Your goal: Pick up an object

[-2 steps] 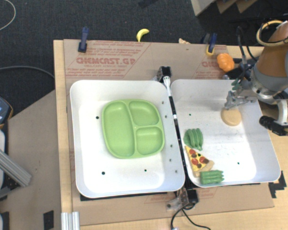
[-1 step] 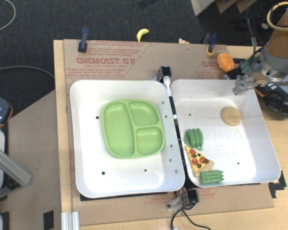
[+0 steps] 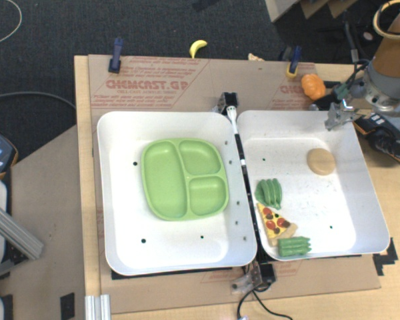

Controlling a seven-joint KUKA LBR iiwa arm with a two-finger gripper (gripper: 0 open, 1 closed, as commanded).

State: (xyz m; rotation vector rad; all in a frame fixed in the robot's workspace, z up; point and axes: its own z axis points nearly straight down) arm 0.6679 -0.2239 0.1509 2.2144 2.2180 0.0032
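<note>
- Right bin [image 3: 360, 199]: bun [image 3: 321, 161], two pea pods [image 3: 269, 192] [image 3: 294, 246], pizza slice [image 3: 275, 223].
- Gripper [image 3: 337, 117]: over bin's far rim, holding nothing; finger state indiscernible.
- Left: green tray [image 3: 184, 177].

Worktop [image 3: 187, 85] under printed brown cardboard sheet — two blue clamps [image 3: 115, 55] at the far edge. Small yellow banana-shaped piece [image 3: 198, 47] just beyond that edge, on dark floor. White cable [image 3: 7, 5] looped far left.
</note>
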